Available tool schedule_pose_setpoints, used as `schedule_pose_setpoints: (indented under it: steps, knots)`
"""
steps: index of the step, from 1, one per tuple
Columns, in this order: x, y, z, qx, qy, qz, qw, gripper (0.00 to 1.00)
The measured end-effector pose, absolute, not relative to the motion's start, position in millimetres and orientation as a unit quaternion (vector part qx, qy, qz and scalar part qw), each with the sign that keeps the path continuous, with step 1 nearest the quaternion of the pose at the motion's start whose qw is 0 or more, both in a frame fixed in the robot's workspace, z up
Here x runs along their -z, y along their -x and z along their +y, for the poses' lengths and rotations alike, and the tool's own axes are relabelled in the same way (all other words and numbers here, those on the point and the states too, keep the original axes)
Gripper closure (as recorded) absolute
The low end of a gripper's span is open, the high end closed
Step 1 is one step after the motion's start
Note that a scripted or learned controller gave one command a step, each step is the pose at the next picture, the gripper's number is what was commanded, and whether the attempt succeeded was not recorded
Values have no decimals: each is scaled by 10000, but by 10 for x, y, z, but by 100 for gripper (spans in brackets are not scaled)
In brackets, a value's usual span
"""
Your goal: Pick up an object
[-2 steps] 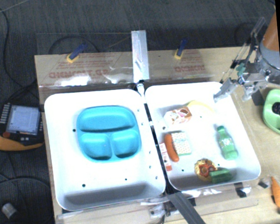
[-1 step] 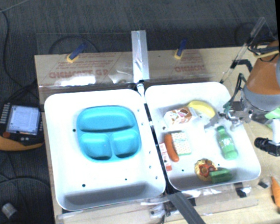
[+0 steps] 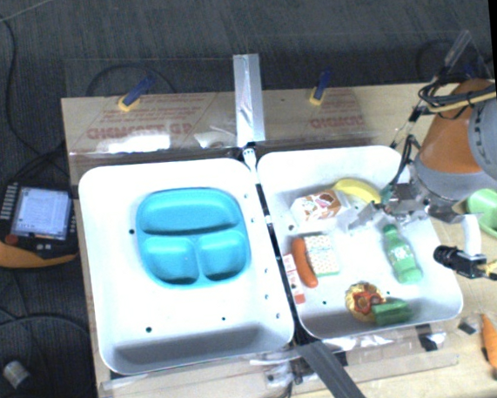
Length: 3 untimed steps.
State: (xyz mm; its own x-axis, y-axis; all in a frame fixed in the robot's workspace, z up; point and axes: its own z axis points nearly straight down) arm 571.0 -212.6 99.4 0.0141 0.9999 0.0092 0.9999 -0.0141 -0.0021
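White plastic forms two shallow bins set side by side on the table. The left bin (image 3: 105, 251) carries a blue sectioned tray (image 3: 192, 234) lying flat near its middle. The right bin (image 3: 450, 292) holds the loose things: a yellow banana (image 3: 359, 191) near its far edge, a white packet with red print (image 3: 316, 206) just beside the banana, a small dotted box (image 3: 322, 255) with an orange sausage-shaped piece (image 3: 304, 263) touching its left side, a green bottle (image 3: 402, 256) lying toward the right wall, and a red-and-gold round item (image 3: 365, 299) with a small green block (image 3: 391, 313) against it near the front edge. The grey arm with its orange band (image 3: 449, 144) comes in over the right edge of the table. Its tool (image 3: 398, 204) sits low in the right bin, between the banana and the top of the green bottle; whether it is open or closed I cannot tell, and nothing is visibly gripped.
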Motion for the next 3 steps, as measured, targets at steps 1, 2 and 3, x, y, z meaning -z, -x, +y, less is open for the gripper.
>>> schedule_pose_setpoints:
  steps: [1,2,3]
  knots:
    - [-937,-5515,-2075,94,7060,-7081,-83,0]
    - [-968,-5479,-2088,46,7067,-7075,-41,100]
    - [-2329,-5736,-1099,-36,7431,-6692,28,100]
